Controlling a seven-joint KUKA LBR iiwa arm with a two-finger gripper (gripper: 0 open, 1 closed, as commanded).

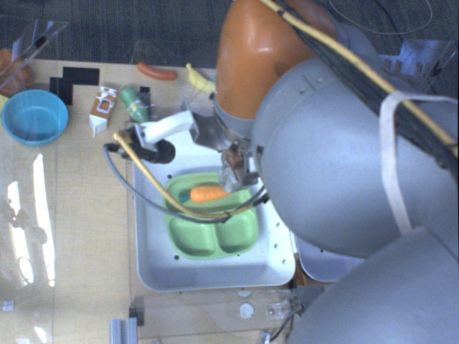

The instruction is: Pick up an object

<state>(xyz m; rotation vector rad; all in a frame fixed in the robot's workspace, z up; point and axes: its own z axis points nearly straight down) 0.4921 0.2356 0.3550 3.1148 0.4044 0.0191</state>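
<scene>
1. Two white bins on the counter (64, 228). The left bin (150, 264) is in plain view. Of the right bin (319, 264) I see just a sliver under the arm (344, 156).
2. Left bin holds a green divided plate (193, 239) lying flat, with one long compartment at the far side and two smaller ones nearer the camera.
3. Orange carrot (208, 193) lies on its side in the long far compartment, toward the plate's right half.
4. Pincer (233, 174) hangs over the plate's far right edge, just beside the carrot's right end. Contact unclear. Cannot tell whether it is open or closed.
5. Outside the bin, along the counter's far edge: blue bowl (34, 117) at far left, black block (75, 81), small carton (102, 110), green bottle (134, 102), red sausage (156, 71), yellow banana (201, 81).
</scene>
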